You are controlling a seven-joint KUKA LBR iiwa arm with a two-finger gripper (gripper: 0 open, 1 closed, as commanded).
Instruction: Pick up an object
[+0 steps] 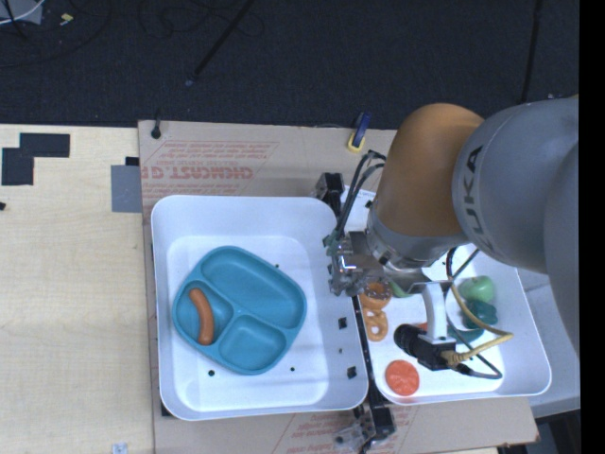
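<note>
My gripper (348, 270) hangs low at the left edge of the right bin (531, 372), seen from above under the grey and orange arm. Just below it lies a tan pretzel-shaped piece (376, 325), and a second orange piece (376, 297) sits close against the gripper. Near the bin's front edge rests a red-orange round thing (403, 377). A light green object (481, 288) and a teal one (483, 311) lie further right. The arm hides much of this bin.
The left bin (189, 218) holds a blue divided plate (255, 296) with a brown sausage (201, 316) in its left compartment. A blue and yellow clamp (358, 132) sits at the bench's back edge. Black patches mark the wooden bench on the left.
</note>
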